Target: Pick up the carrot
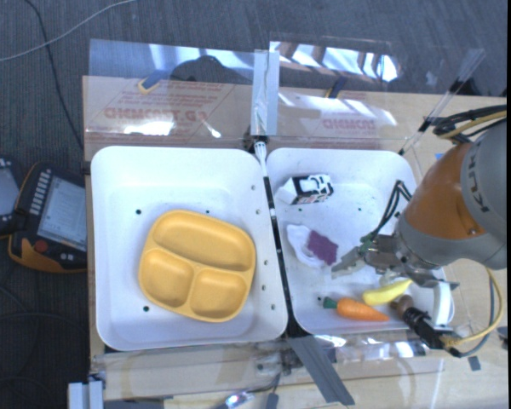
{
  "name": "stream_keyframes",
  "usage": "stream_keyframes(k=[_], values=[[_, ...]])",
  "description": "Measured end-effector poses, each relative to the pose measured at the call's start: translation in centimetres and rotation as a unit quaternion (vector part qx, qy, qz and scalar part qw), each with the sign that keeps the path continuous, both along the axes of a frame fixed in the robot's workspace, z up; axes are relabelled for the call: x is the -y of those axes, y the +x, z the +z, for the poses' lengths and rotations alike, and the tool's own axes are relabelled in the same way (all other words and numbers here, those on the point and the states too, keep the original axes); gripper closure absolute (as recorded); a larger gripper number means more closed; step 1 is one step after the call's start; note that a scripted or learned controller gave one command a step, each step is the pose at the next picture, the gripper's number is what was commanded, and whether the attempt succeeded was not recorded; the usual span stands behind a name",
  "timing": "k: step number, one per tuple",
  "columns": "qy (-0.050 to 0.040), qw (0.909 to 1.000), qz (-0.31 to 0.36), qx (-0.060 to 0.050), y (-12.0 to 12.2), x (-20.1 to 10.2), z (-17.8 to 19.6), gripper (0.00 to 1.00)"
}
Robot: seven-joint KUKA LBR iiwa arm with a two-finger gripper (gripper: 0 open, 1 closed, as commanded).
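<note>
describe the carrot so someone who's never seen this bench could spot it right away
Look at the right bin of the two white bins. Along its near edge, just below the arm's gripper, lies the carrot, on its side with a small green top pointing left. It is the orange thing there; the banana touching it above is yellow and curved.

Faint reddish print runs across the cardboard sheet [175, 109] behind the left bin and again on the cardboard [351, 123] behind the right bin, but it is washed out by glare and no word can be read.
</note>
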State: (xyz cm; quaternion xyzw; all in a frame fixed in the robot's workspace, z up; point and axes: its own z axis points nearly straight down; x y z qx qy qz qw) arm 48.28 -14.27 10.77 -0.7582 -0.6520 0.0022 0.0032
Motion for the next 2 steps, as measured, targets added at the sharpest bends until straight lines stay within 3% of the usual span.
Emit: stream_keyframes(k=[1, 2], values=[[-0.0014, 1.0000, 0.005, 0.001, 0.1, -3.3, 8.1, 0.00], [-0.0001, 0.9823, 0.187, 0.001, 3.3, -6.7, 7.4, 0.00]])
